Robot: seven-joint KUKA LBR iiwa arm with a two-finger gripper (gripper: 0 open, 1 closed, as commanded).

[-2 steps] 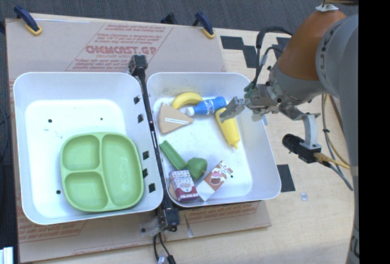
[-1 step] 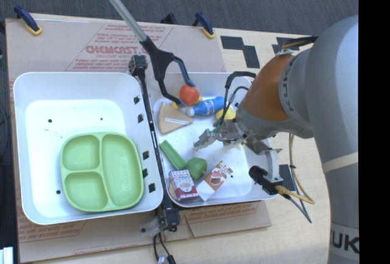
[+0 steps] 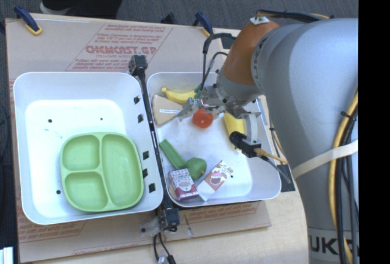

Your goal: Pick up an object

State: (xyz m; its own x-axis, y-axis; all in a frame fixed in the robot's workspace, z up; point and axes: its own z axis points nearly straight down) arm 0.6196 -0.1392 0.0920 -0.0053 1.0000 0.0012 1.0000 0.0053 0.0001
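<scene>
Jaws low in the right bin, state unclear, red tomato touching just beneath them.

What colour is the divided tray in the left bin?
Light green, seen plainly in the camera view.

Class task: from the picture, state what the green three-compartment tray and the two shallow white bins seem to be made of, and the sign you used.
Green three-compartment tray: probably moulded plastic, matte; uniform colour, rounded dividers. Shallow white bins: likely plastic, smooth; soft sheen, rounded rims.
</scene>
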